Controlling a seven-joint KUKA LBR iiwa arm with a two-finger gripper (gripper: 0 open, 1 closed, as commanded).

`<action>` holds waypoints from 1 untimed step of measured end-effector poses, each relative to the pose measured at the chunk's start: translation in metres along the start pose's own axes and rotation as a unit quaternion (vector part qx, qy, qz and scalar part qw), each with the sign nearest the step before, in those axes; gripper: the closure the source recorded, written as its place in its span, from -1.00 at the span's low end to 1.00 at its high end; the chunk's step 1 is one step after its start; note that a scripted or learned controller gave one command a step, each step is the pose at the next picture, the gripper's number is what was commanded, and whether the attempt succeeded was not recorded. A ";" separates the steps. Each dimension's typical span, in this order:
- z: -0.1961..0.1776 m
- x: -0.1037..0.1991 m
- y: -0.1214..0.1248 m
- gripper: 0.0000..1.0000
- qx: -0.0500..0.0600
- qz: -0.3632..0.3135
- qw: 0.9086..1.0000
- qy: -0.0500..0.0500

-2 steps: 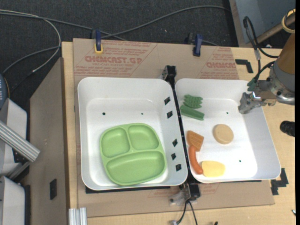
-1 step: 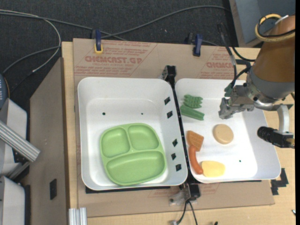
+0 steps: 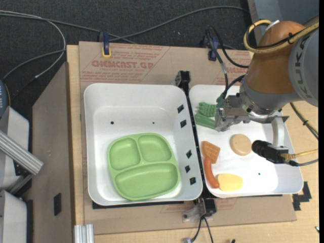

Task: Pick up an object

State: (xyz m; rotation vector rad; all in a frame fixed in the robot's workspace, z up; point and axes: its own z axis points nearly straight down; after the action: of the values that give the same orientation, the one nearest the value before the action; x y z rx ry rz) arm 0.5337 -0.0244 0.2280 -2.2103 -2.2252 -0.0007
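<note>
My gripper (image 3: 226, 120) hangs low over the back left part of the right bin (image 3: 283, 186), right beside a green ridged toy (image 3: 205, 115) that lies against the bin's left wall. The wrist hides the fingertips. In the same bin lie a round beige piece (image 3: 241, 144), an orange wedge (image 3: 211, 150), a red-orange sausage (image 3: 210, 172) and a yellow piece (image 3: 230, 181), all in front of the gripper.
The left bin (image 3: 101, 105) holds a green divided plate (image 3: 144, 166). A black divider with clips (image 3: 190, 135) runs between the bins. A black cylindrical part (image 3: 267, 151) juts over the right bin near the beige piece. Cables trail at the back and right.
</note>
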 end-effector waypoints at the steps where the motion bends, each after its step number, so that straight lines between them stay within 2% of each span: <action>1: 0.011 0.056 0.001 1.00 0.001 0.000 1.000 0.000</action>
State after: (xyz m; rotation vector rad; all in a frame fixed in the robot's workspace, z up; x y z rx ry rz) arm 0.5342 0.0315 0.2170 -2.2100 -2.2249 0.0012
